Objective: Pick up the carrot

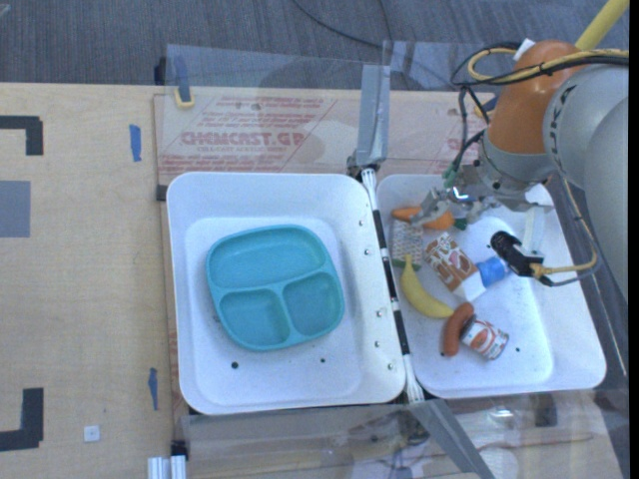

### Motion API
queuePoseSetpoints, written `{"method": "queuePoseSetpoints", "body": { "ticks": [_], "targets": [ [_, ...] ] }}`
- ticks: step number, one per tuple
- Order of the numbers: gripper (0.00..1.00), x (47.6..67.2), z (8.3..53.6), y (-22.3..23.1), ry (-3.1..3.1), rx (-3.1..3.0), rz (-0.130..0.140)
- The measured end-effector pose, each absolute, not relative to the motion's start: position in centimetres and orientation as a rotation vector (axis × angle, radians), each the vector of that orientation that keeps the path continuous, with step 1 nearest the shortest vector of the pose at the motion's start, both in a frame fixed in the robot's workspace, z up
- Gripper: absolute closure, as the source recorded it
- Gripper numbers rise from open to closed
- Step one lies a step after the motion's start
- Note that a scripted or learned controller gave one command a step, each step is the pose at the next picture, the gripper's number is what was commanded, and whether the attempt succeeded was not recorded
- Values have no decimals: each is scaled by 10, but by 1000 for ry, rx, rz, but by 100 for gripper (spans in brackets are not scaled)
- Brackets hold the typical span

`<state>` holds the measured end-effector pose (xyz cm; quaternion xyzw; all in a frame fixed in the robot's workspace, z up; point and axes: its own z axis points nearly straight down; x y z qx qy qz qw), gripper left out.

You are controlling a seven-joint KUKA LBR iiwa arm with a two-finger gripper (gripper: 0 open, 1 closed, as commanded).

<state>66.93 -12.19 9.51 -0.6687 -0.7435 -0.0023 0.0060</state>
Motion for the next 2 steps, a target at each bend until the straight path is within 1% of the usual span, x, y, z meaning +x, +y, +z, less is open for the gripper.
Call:
{"method": "queuePoseSetpoints", "body": {
  "ticks": [1,2],
  "targets": [
    [100,668,104,-123,-2325,-2089,3],
    [100,662,180,-66,-2118,-2314,36]
  ]
}}
